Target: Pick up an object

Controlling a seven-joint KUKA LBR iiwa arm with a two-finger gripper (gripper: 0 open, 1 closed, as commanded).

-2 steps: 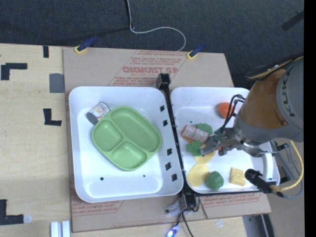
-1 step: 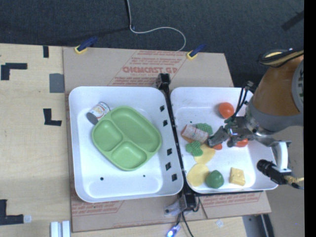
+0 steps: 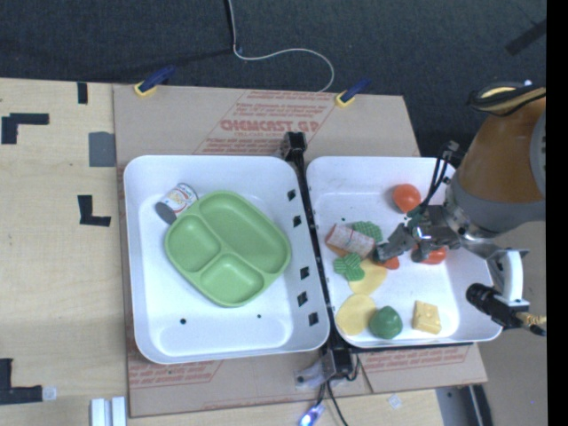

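Camera view is taken from above. A green tray (image 3: 228, 248) and a small can (image 3: 177, 201) are seen in the left bin (image 3: 146, 327). In the right bin (image 3: 355, 174) are laid a wrapper (image 3: 342, 236), green ridged pieces (image 3: 351, 267), yellow pieces (image 3: 357, 311), a green ball (image 3: 386, 322), cheese (image 3: 427, 317) and a tomato (image 3: 406, 196). The gripper (image 3: 390, 249) is lowered beside a red piece (image 3: 433, 256); whether it is open cannot be told.
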